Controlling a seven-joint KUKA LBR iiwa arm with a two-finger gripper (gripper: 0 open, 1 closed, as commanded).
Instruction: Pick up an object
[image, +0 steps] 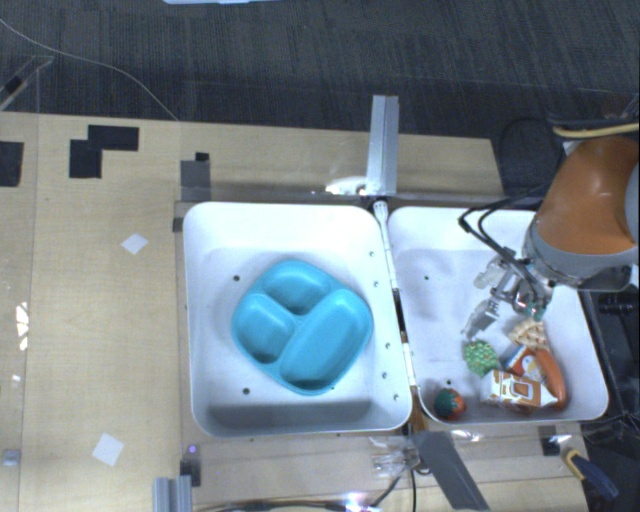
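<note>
A grey arm's gripper (505, 300) hangs open and empty in the right bin (430, 260), just above a green toy (480, 356), an orange carton (520, 388) and a small ball (449, 403). A blue divided plate (302, 326) fills the left bin (210, 300).

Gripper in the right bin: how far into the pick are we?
Done: the arm has reached over the right bin and the gripper sits low near the cluster of objects at its near right corner. In hand: nothing visibly lifted; the green object, the orange and white packet and the small ball all lie on the bin floor. Left: grasp one and lift. The blue divided tray in the left bin is untouched.
</note>
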